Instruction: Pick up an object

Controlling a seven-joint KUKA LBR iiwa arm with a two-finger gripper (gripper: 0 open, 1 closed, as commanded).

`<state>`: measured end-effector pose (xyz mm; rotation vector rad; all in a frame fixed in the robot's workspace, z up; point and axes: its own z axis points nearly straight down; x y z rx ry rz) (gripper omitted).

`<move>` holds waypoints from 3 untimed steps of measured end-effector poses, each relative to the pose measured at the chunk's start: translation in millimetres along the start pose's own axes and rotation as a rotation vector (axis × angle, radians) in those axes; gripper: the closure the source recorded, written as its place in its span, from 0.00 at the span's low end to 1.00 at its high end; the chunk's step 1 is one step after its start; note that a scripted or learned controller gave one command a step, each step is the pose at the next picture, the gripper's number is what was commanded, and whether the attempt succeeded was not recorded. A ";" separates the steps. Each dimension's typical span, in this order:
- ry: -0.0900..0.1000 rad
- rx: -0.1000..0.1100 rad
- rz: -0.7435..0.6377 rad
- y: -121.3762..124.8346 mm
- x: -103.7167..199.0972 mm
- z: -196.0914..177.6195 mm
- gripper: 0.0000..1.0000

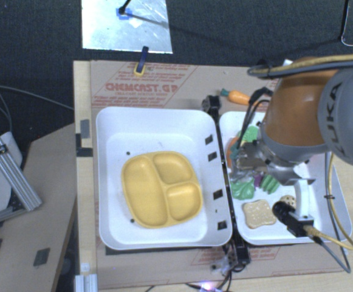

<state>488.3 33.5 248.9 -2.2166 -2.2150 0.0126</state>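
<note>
Gripper: the gripper [249, 163] is down in the right bin, at its left half, among a cluster of small things; whether it is released or clenched cannot be told, because the wrist and the clutter hide its tip.
Arm: the grey arm [340, 123] with its orange band [294, 105] comes in from the right and covers much of the right bin.
Right bin: the white right bin [267, 236] holds 1 green toy [244, 190] just below the gripper, 1 purple piece [268, 183] beside it, and 1 tan toast-shaped slice [259, 213] lying flat near the front wall. An orange piece [232, 145] shows by the left wall, partly hidden.
Near the slice: 1 small spotted cookie-like item [288, 200] lies to its right, next to a black part of the arm's fittings.
Outside the bins: 1 orange carrot-shaped toy [237, 95] rests on the board just behind the right bin.
Left bin: the white left bin [112, 123] holds 1 yellow divided plate [161, 188] with 3 compartments, lying flat near the middle.
Bench: both bins sit side by side on a brown board [146, 84] printed with red letters.
</note>
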 end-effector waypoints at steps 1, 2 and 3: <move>0.002 -0.022 -0.007 -1.5 9.3 -86.9 1.00; -0.003 -0.004 0.000 91.9 -6.5 72.9 1.00; 0.000 -0.006 0.002 13.3 -24.0 65.0 1.00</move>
